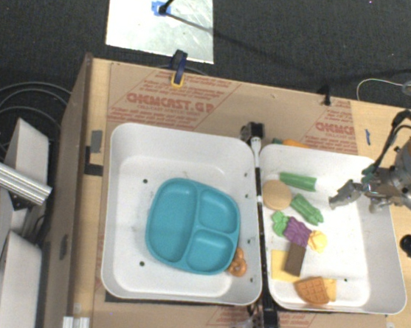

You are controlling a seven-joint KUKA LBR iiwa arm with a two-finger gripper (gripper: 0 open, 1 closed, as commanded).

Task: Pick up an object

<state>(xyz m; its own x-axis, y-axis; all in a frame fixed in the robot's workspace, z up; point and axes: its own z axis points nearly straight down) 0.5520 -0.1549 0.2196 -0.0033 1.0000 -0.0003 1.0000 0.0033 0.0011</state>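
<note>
Sits left of the tan round cookie (276, 196), across the bin walls: teal divided plate (192, 226). Lies just up and right of the cookie: green toy pod (298, 181), long axis level, ends pointing left and right. Hovers farther right of the cookie: gripper (356, 199), claw spread, pinching nothing.

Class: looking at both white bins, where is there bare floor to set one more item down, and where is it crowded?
Free: the left bin around the blue tray; the right bin floor below the claw. Crowded: the toy food along its left side.
</note>
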